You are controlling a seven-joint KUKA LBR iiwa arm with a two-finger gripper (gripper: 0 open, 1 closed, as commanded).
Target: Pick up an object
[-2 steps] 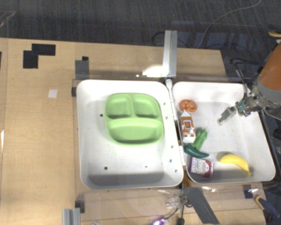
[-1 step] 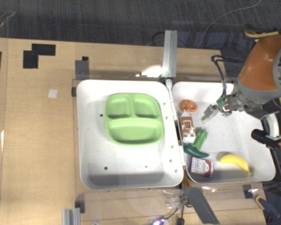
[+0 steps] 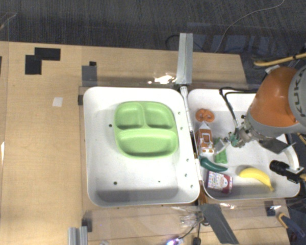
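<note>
- A cluster of small objects is located in the right-hand shallow white bin (image 3: 294, 190), grouped along its left wall.
- A round orange-brown item (image 3: 205, 115) is seen at the far end of the cluster, near the bin's upper left corner.
- A small upright carton with brown and white printing (image 3: 206, 141) is positioned just below the round item.
- A flat light-green piece (image 3: 221, 156) lies to the right of the carton, and a dark green elongated object (image 3: 212, 164) is placed just beneath both.
- A dark maroon packet with a white label (image 3: 219, 181) rests near the bin's front left corner.
- A yellow banana (image 3: 256, 177) lies to the right of the packet, close to the front wall, with its curve opening downward.
- The two-finger gripper (image 3: 234, 138) is lowered into the right bin, just beside the light-green piece and the carton; the state of its tips cannot be told, and no object is seen between them.
- The grey arm with its orange band (image 3: 273, 98) is extended over the right half of this bin from the right.
- A light-green divided plastic tray with three compartments (image 3: 145, 128) is placed in the left-hand shallow white bin (image 3: 99, 177), towards its far half.
- Both bins are supported side by side on a wooden bench (image 3: 35, 162).
</note>
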